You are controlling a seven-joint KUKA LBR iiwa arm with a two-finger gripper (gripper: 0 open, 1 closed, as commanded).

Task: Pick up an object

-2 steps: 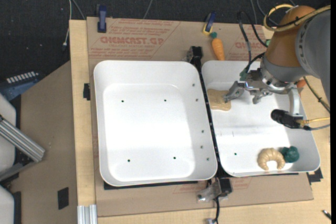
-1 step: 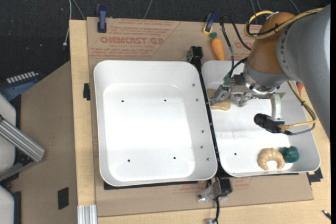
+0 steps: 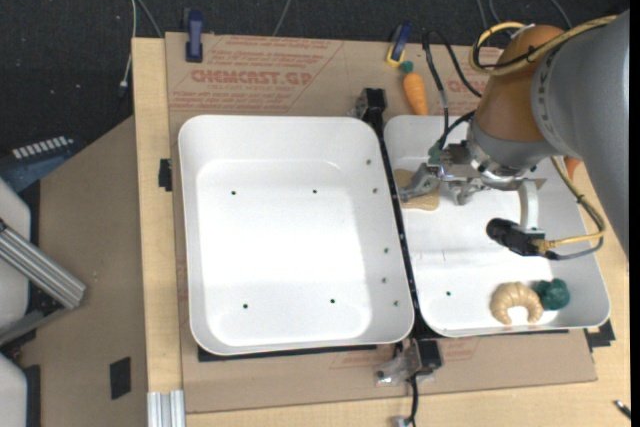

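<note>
White plastic bins sit side by side on a wooden bench. The grey arm [image 3: 575,85] reaches from the right over the right bin [image 3: 450,310], its gripper [image 3: 432,177] low at the bin's left wall beside a tan block [image 3: 420,202]; touching or apart, I cannot tell. A croissant [image 3: 517,303] and a green toy [image 3: 553,294] lie together in the near right corner. A toy carrot [image 3: 414,90] rests on the bench behind. The left bin [image 3: 290,140] lies alongside.
</note>
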